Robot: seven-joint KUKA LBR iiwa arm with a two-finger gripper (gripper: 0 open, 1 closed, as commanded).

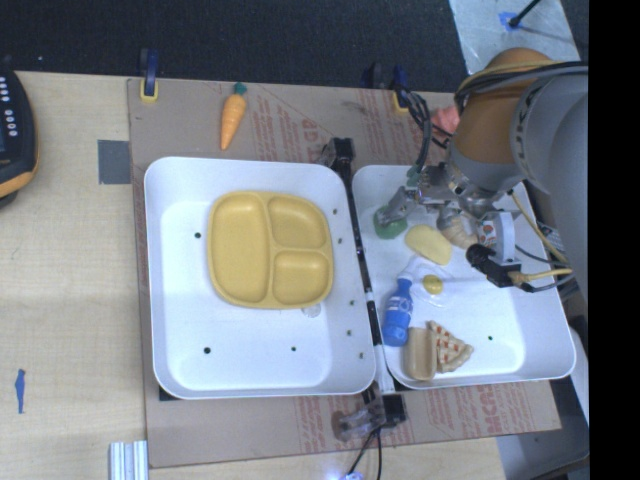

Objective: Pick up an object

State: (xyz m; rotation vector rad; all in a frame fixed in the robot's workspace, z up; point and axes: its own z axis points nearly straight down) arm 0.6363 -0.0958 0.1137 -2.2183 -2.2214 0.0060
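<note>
pale yellow object (428, 244) in right bin (545, 353), just beside gripper (405, 208); green piece (388, 224) maybe under fingertips; grip state unclear. yellow plate (270, 248) in left bin (180, 268).

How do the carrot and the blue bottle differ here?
The carrot is orange with a green top; the bottle is blue with a white cap. The carrot lies on the brown board outside both bins, while the bottle lies inside the right bin, near its left wall. Both are small, lie flat, and sit apart from the gripper.
</note>
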